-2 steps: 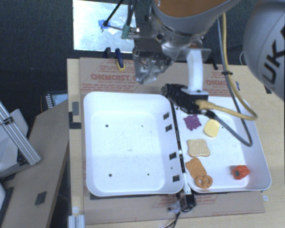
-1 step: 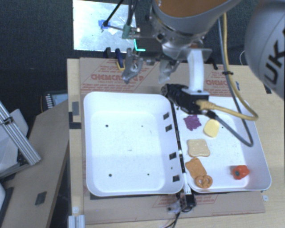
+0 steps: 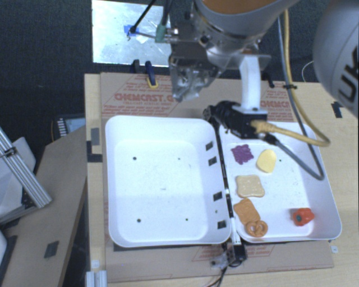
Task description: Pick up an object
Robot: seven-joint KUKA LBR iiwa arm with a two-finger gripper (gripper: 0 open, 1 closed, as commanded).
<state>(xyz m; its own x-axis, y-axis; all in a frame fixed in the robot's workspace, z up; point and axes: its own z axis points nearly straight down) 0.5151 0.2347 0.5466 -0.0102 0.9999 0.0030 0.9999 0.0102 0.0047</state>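
The bench is a pale wooden board [image 3: 134,92] printed with red lettering, and it bears two shallow white plastic bins side by side; the left bin [image 3: 120,168] has a bare floor marked by four small dark dots, and the right bin [image 3: 322,196] holds all the loose pieces. The grey arm [image 3: 241,17] with its orange band comes in across the top of the view, large and close to the camera; below it a white post runs down to a black fitting at the far end of the right bin, with a yellow cable [image 3: 297,137] curving off to the right. The metal gripper [image 3: 188,84] hangs over the far edge of the board, beyond the left bin's far right corner, well apart from the pieces; it is blurred, so how far it is open cannot be told, and nothing is seen in its grasp.

In the right bin, from larger to smaller: a tan slice of toy bread [image 3: 249,186] lies near the middle; an orange flat cracker-like piece [image 3: 245,209] lies just nearer the camera; a yellow rounded piece [image 3: 267,161] sits beside a purple bunch of toy grapes [image 3: 242,153] toward the far end; a brown toy pretzel [image 3: 256,227] touches the cracker's near end; a small red-orange piece [image 3: 302,216] rests near the right wall.
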